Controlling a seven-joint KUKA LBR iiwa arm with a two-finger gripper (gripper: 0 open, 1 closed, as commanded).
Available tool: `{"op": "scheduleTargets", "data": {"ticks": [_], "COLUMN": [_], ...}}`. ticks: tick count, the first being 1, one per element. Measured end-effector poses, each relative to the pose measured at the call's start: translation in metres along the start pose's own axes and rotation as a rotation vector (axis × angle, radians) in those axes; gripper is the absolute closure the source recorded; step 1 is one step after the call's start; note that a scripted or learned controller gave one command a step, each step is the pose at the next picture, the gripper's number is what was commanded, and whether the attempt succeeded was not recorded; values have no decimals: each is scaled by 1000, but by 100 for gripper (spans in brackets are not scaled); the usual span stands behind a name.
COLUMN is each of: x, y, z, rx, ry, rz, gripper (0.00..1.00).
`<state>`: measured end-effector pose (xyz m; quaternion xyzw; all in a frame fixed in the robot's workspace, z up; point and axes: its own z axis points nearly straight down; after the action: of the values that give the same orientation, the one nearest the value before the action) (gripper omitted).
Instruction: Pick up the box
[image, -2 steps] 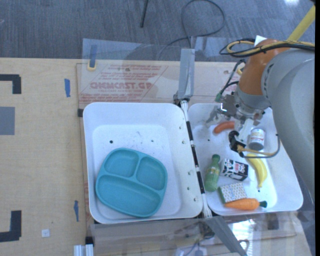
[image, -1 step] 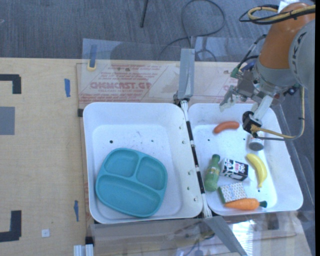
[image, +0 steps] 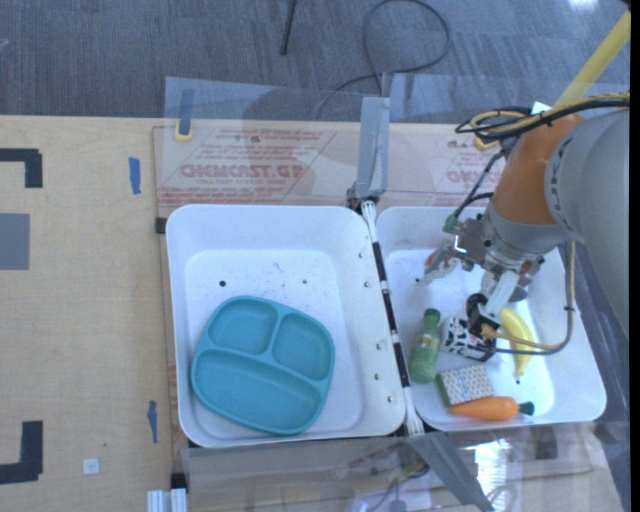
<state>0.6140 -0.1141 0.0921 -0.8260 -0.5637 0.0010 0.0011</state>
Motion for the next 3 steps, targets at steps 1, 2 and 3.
{"op": "scheduleTargets", "data": {"ticks": [1,2,3], "x": [23,23,-5], "y": [25,27,53], "z": [5,-4,-322], "rx": [-9,-10,-1], "ry": [-1,-1,-3], "rz": [-58,-59,-65], "gripper": [0,100,100]}}
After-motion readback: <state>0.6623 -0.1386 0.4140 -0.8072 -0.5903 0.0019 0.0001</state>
